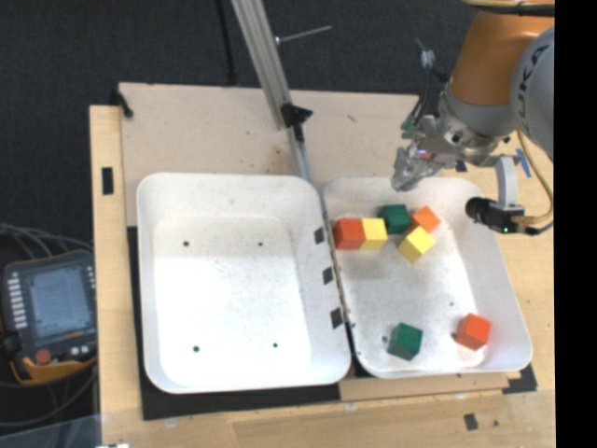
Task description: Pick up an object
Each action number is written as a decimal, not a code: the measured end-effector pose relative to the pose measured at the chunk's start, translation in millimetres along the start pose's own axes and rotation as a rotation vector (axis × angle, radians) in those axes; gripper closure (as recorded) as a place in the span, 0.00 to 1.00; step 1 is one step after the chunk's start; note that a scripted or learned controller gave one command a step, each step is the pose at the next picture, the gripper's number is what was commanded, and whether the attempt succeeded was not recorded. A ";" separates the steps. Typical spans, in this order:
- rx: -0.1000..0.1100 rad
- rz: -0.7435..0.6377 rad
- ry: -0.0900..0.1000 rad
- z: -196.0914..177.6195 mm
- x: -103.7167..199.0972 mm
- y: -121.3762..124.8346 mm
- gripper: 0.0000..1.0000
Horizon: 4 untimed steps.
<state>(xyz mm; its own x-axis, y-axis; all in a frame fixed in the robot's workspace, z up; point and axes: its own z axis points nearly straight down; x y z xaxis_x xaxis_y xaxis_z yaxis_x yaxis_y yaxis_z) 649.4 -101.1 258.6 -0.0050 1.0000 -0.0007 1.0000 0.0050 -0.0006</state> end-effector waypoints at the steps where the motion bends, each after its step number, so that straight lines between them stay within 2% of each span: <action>1: 0.000 0.000 0.001 5.2 45.2 8.6 1.00; 3: 0.003 -0.001 0.002 31.1 150.4 2.8 1.00; 4: -0.003 -0.002 0.002 17.6 196.0 7.6 1.00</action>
<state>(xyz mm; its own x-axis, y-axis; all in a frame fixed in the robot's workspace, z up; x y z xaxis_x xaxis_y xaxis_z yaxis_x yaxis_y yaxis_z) 656.1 94.9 240.8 -0.0072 1.0000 0.0014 1.0000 0.0072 0.0023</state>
